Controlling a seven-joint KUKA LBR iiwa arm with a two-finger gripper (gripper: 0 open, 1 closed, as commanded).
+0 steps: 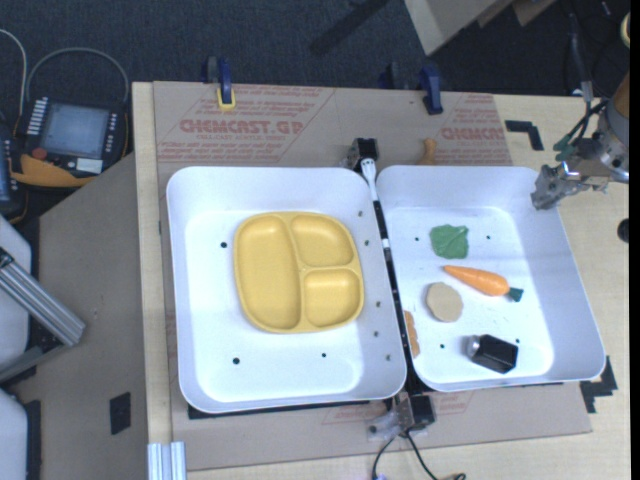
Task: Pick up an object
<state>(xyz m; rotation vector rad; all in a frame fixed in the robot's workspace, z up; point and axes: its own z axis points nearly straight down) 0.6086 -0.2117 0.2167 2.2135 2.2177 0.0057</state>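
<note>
One gripper (552, 184) over right bin (560, 268) far rim

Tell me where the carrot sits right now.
The carrot lies in the right bin, near its middle, just below the green leaf and up-right of the beige round piece.

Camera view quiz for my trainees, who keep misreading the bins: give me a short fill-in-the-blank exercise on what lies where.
1. The yellow divided plate lies in the ____ bin of the view.
2. The plate has ____ compartments.
3. The carrot lies between the green leaf and the ____ block.
4. The claw hangs over the right bin's ____ right corner.

Missing words: left; three; black; far
</note>
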